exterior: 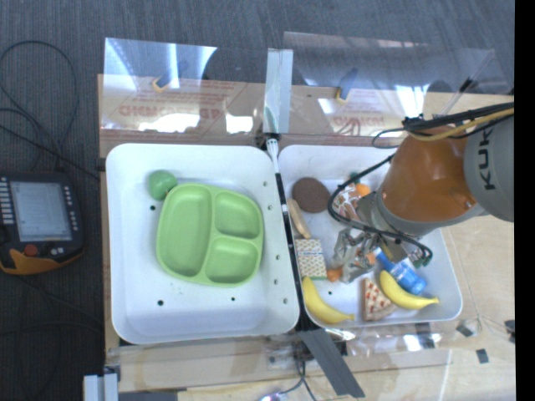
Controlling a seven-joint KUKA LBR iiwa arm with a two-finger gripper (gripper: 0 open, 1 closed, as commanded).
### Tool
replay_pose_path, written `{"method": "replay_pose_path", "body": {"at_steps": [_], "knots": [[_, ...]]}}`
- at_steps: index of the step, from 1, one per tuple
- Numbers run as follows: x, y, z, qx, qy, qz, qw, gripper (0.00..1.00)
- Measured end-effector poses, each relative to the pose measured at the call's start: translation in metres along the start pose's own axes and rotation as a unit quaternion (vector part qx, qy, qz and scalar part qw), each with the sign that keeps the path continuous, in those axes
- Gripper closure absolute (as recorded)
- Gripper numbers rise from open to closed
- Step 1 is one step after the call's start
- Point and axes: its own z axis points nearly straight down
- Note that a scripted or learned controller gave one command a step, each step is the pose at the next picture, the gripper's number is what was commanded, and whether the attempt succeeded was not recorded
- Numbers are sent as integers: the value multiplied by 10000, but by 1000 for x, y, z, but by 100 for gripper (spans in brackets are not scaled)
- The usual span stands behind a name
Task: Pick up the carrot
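the gripper (354, 253) hung low in the right bin (447, 303), its fingers spread apart over a small orange carrot (335, 273) that lay just beside a waffle (310, 258). two bananas (324, 305) and a pizza slice (374, 300) lay nearby. the left bin (134, 307) held a green divided plate (211, 234).

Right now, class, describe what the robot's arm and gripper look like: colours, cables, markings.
The arm is grey with dark lettering and a wide orange band above the wrist. Black and yellow cables run along it. The gripper is bare metal with looping black wires.
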Motion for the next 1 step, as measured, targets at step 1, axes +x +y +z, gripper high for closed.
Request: {"method": "replay_pose_path", "body": {"at_steps": [1], "knots": [[30, -73, 10, -16, -27, -1080, 9941, 100]]}}
